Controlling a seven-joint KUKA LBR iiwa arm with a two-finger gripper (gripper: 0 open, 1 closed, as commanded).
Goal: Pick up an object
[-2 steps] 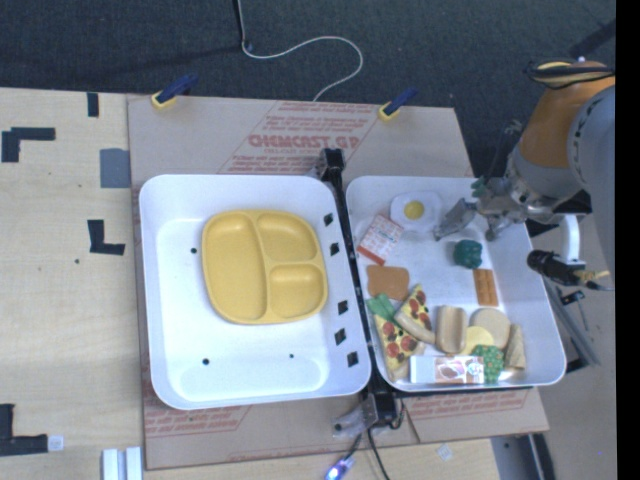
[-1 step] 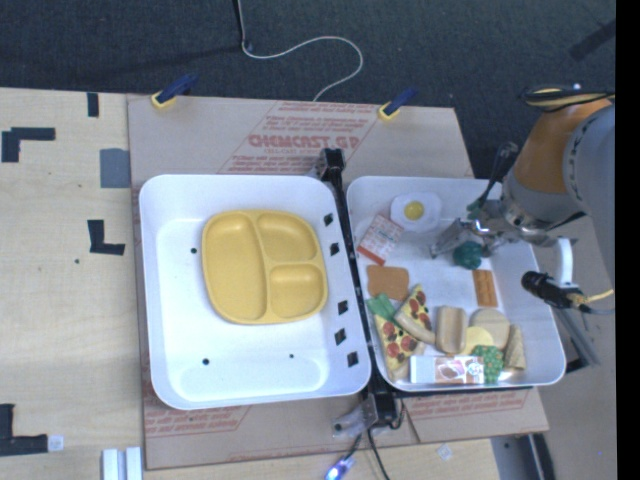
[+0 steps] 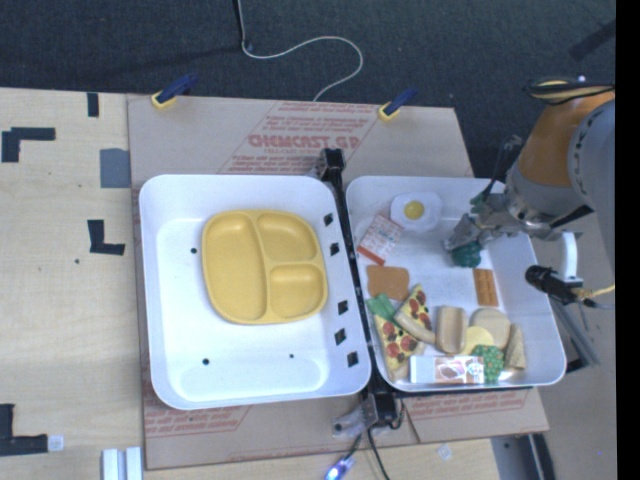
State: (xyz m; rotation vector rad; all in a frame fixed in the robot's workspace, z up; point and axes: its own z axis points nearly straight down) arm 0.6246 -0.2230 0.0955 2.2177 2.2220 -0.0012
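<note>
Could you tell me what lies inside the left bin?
The left bin holds a yellow divided plate with three compartments, lying flat with nothing in them. The bin floor beneath the plate is covered, so anything under it cannot be seen.

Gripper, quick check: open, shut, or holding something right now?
Gripper: cannot be told; it sits low in the right bin, right at a dark green object.

Tray (image 3: 264,266) in left bin (image 3: 170,298)
</note>
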